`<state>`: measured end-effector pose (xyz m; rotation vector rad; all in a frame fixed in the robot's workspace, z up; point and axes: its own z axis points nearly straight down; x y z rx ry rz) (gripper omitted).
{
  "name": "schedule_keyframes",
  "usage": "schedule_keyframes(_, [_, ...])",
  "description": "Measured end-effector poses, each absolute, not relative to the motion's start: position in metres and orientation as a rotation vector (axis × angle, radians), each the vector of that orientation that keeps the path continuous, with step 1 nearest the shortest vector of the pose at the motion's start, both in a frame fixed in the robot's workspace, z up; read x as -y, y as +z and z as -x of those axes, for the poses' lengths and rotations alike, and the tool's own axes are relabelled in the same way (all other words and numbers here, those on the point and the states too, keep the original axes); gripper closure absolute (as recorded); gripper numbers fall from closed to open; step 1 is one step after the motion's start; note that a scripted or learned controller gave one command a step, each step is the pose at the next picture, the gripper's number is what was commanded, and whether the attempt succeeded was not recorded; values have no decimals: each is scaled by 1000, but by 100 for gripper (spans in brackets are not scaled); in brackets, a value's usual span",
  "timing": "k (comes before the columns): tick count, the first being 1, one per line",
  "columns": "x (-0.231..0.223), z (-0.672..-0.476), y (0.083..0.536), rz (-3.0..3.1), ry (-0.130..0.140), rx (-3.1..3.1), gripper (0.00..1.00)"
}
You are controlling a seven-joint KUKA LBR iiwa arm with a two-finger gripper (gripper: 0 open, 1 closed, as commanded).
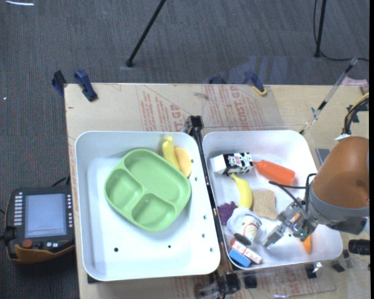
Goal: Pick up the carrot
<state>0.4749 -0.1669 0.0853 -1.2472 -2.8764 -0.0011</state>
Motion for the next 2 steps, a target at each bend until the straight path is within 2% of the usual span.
schedule_keyframes(1, [167,-476,96,1252,-4,2877,100])
schedule_keyframes(2, [210,-477,130,968,-1,2989,100])
